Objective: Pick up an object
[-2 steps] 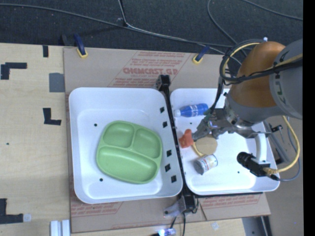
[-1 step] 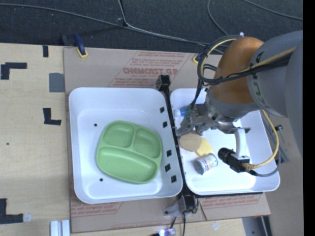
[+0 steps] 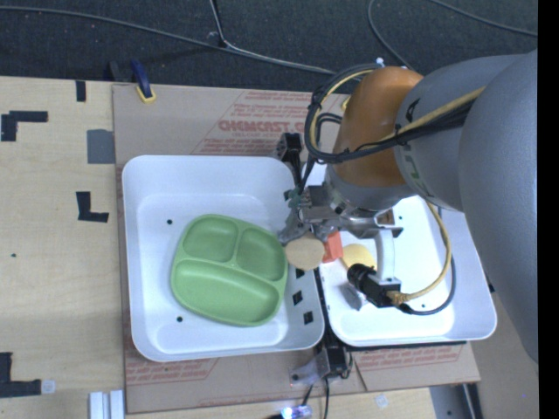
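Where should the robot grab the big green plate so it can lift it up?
Probably by its rim. The green plate lies flat in the left bin, too wide to close two fingers across. Its raised outer edge looks thin enough to pinch. The upper-left edge seems best, coming straight down from above: there is bare bin floor beside it, while the lower right edge sits close to the bin wall.

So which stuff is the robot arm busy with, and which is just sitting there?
Busy with:
- gripper, low over the divide between the bins
- tan round object
- orange piece
- yellow object

Just sitting there:
- green divided plate in the left bin
- right bin
- blue clamp
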Motion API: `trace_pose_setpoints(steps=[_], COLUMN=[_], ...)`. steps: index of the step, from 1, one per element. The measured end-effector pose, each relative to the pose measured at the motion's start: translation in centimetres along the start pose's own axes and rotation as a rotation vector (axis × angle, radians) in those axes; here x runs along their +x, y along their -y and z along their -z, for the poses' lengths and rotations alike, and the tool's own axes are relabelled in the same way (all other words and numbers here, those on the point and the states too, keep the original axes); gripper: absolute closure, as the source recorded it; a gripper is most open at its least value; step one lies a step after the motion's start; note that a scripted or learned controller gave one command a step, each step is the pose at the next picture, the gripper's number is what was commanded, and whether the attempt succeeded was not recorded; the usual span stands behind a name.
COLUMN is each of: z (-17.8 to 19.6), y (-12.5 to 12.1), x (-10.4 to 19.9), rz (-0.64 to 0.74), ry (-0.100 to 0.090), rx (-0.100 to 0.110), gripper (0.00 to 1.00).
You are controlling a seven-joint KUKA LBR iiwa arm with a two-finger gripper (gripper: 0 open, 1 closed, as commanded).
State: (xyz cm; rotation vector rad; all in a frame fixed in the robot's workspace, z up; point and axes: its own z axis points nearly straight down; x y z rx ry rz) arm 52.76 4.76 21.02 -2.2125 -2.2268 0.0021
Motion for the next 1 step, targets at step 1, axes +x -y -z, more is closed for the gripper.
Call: trace_pose_setpoints(steps=[1], z=[-0.01], y=[-1.83], x=[5.53], rz=[0.001], ry=[0.000], rx=[-0.002], gripper=[1.00])
